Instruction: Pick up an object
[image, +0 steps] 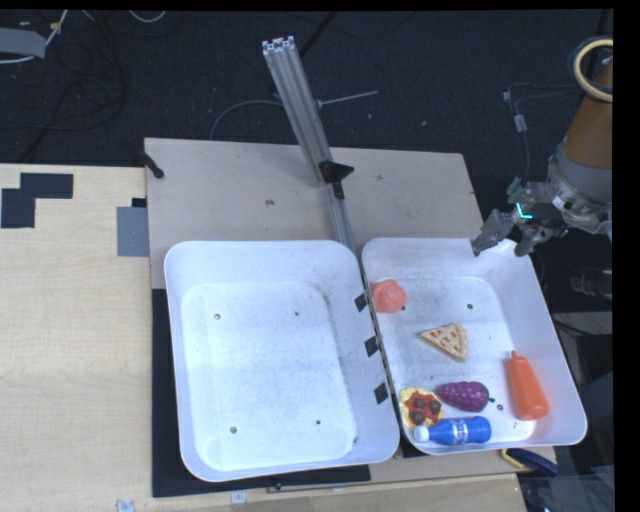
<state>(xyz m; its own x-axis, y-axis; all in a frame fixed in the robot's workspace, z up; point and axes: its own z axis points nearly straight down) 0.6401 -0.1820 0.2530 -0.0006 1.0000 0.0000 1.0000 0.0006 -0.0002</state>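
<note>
— Gripper (508, 238)?
— Hangs above the far right corner of the right bin (478, 287), at the end of the grey arm (588, 150) with its orange band. Jaws spread apart, nothing between them.
— Touching anything?
— Hard to tell from this slant; looks clear of the bin floor and well apart from every object.
— And the objects to pick from?
— All in the right bin. Pink ball (388, 295) close against the wall shared with the left bin (260, 350). Pizza slice (445, 341) near the middle, lying flat, apart from the rest. Orange bottle (526, 386) along the right side, neck pointing to the far end.
— Near edge?
— Crowded there. Purple toy (464, 395), maybe grapes or an aubergine, cannot tell which, just beside a round yellow and red piece (420, 406). Blue bottle (457, 431) on its side just in front of both, against the near wall.
— Nearest to the gripper?
— Pink ball and pizza slice, roughly alike, both still well short of it.
— Anything else on the bench?
— Slanted metal rail (303, 110) rising from between the bins toward the back.
</note>
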